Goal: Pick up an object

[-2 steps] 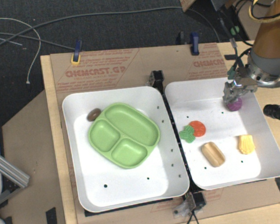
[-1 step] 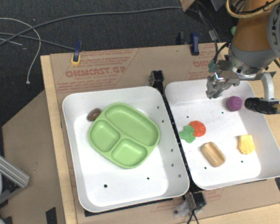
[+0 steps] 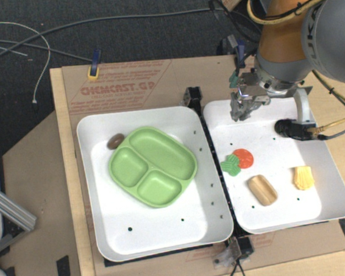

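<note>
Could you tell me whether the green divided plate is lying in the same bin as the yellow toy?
No, the green plate lies in the left bin, while the yellow toy lies in the right bin.

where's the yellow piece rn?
In the camera view, the yellow piece lies in the right bin, near its right wall, just right of the tan block.

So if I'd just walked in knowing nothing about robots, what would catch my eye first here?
Probably the bright green divided plate lying in the left bin, with a small brown object at its upper left edge. Next, the grey and orange arm reaching in from the right, its gripper hanging over the far end of the right bin. That bin holds a red and green toy, a tan piece and a yellow piece.
</note>
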Tool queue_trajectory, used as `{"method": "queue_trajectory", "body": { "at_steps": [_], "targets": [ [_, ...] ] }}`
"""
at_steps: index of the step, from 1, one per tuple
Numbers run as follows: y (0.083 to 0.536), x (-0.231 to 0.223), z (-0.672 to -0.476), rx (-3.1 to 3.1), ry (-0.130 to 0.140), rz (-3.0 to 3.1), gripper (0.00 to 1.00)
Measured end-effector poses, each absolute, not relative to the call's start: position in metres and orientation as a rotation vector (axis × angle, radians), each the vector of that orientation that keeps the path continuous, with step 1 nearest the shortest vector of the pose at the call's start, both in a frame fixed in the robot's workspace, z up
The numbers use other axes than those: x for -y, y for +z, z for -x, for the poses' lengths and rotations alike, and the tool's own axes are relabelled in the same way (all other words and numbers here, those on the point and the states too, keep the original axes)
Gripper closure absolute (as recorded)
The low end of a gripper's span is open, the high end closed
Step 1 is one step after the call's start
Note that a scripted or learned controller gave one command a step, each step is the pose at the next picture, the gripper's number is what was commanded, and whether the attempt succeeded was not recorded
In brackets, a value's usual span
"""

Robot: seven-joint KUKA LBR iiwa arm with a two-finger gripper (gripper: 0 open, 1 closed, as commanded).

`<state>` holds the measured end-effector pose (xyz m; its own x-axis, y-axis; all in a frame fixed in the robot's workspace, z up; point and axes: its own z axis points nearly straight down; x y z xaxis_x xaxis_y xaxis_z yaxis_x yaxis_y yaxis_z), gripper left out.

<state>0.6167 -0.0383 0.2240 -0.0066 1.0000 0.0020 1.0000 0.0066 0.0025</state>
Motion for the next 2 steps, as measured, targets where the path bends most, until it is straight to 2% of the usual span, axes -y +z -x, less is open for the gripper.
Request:
{"method": "queue_trajectory", "body": {
  "at_steps": [1, 2],
  "targets": [
    [0.228, -0.019, -0.637, -2.227, 0.005, -2.214, 1.0],
    [0.237, -0.076, -0.641, -2.229, 0.006, -2.214, 1.0]
  ]
}}
